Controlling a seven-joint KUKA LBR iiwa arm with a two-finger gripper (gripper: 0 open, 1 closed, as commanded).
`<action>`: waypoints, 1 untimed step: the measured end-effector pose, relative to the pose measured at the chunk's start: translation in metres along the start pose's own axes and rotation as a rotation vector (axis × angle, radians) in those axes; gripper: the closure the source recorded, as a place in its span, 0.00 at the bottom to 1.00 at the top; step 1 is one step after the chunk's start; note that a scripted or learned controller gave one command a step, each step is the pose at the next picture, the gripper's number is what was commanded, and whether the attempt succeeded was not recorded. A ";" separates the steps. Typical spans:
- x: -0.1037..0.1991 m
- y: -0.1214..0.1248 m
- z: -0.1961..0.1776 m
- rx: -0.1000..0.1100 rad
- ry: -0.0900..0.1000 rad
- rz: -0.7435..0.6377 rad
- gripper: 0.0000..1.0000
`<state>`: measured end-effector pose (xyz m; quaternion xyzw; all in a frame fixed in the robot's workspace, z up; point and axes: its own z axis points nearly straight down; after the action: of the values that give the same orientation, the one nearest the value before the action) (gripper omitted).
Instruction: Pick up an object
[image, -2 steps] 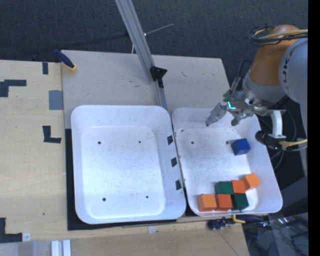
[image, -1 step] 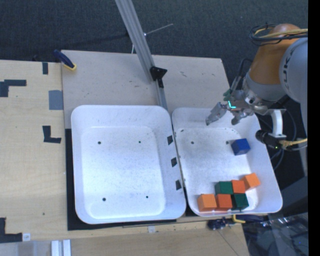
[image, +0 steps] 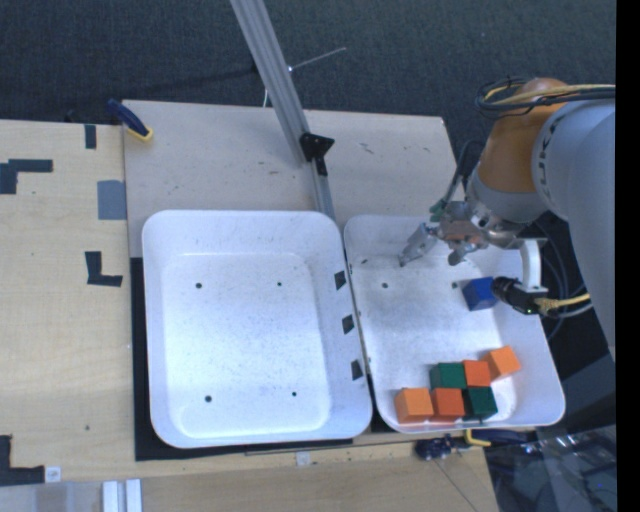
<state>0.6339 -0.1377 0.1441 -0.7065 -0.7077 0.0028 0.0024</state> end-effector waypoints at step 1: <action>0.001 -0.001 0.054 -0.001 0.000 0.000 0.00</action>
<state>0.6324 -0.1368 0.0896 -0.7064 -0.7078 0.0025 0.0021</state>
